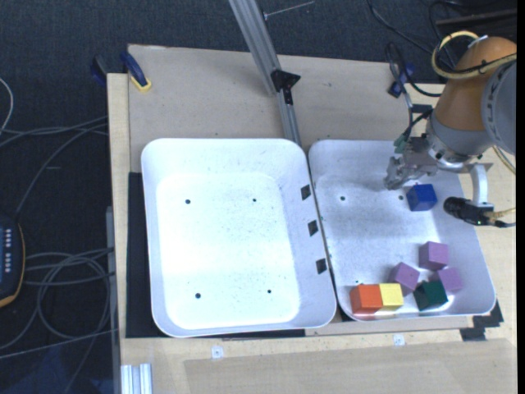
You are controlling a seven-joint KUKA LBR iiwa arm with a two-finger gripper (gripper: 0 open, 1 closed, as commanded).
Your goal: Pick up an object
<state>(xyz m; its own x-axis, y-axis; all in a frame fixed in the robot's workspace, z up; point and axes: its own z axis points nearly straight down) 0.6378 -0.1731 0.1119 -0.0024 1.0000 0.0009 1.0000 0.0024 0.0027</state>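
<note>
One blue cube (pixel 421 197), three purple blocks (pixel 434 254), one orange, yellow, green each, tool (pixel 400 176) grip unclear

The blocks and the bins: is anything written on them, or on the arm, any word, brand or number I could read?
No readable text anywhere.
Blue block, purple blocks, orange block, yellow block, green block: plain faces, no marks.
Left bin and right bin: only dark specks and holes, no lettering.
Arm with its orange band and gripper: no label legible.
Dark device at the left edge: small marks, too blurred to read.
</note>
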